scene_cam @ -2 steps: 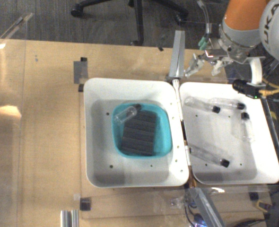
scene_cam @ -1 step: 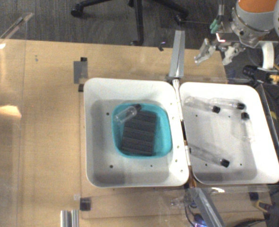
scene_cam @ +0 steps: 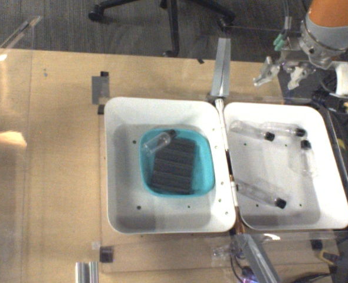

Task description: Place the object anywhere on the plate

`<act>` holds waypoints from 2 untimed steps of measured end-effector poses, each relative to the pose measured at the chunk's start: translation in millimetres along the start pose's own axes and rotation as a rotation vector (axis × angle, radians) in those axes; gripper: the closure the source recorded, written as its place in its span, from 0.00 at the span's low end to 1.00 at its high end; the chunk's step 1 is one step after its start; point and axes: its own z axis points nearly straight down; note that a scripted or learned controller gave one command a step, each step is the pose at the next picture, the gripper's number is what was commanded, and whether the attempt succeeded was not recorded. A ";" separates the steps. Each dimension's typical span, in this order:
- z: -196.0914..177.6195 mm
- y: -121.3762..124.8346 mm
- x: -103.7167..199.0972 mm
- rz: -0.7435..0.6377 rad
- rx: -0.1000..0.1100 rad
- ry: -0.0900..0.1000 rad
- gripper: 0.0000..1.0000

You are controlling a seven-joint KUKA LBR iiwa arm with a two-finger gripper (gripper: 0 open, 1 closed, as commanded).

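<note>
While the gripper (scene_cam: pixel 280 72) hangs above the right bin (scene_cam: pixel 333 175), fingers spread apart, clear tube (scene_cam: pixel 157 140) lies on the turquoise plate (scene_cam: pixel 206 168), black cap pointing upper right.

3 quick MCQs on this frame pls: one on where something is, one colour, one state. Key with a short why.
1. Where is the plate?
A. left bin
B. right bin
C. on the bench outside the bins

2. What colour is the plate?
A. red
B. turquoise blue
C. yellow

3. How does the clear tube near the plate's upper left lie?
A. standing upright in the right bin
B. hanging under the gripper
C. lying on its side on the plate

Key: 1 A, the plate sits inside the left bin. 2 B, its rim shows turquoise around a dark ridged block. 3 C, the tube lies flat across the plate's upper-left rim, dark cap toward the block.
</note>
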 end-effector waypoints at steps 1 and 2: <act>12.6 -1.0 -42.2 0.040 0.001 0.000 0.00; 29.6 -2.0 -96.3 0.068 0.000 -0.001 0.00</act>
